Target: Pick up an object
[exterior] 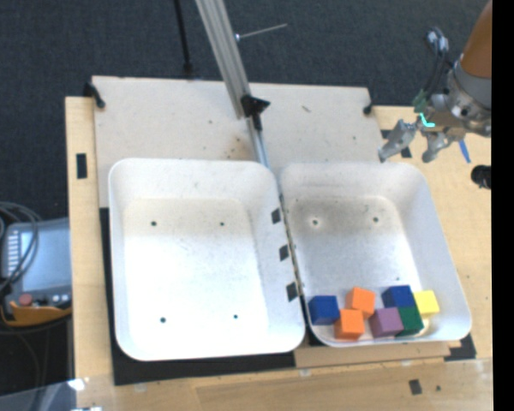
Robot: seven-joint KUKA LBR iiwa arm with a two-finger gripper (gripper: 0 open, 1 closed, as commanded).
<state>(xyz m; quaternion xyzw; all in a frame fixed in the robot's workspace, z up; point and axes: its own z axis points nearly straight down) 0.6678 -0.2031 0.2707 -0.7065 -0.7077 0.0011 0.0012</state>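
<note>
Blocks are what I have to choose from, a tight cluster at the near edge of the right bin (pixel 428 221): a blue block (pixel 324 308) on the left, two orange ones (orange block (pixel 362 299) and, nearer, a second orange block (pixel 350 323)), a purple block (pixel 385 321), a green block (pixel 410 319), a dark blue block (pixel 399 296) behind it and a yellow block (pixel 427 302) at the right end. The left bin (pixel 128 229) offers me nothing to pick.

My gripper (pixel 418 144) hangs above the far right corner of the right bin, well apart from the cluster. Its two fingers look spread, with a clear gap between them, and nothing sits in that gap.

I judge these blocks to be small, rigid and light, probably wood or plastic with smooth painted faces. They should not deform or break under a squeeze, but smooth flat faces can slip if I catch an edge rather than two opposite sides. The trouble is crowding: most of them touch a neighbour, so the fingers have little room to drop beside one. I would go for the blue block on the left, since its left and far sides look free, and close across two parallel faces. The yellow one is my second choice, though it sits close to the bin's sloping wall.
</note>
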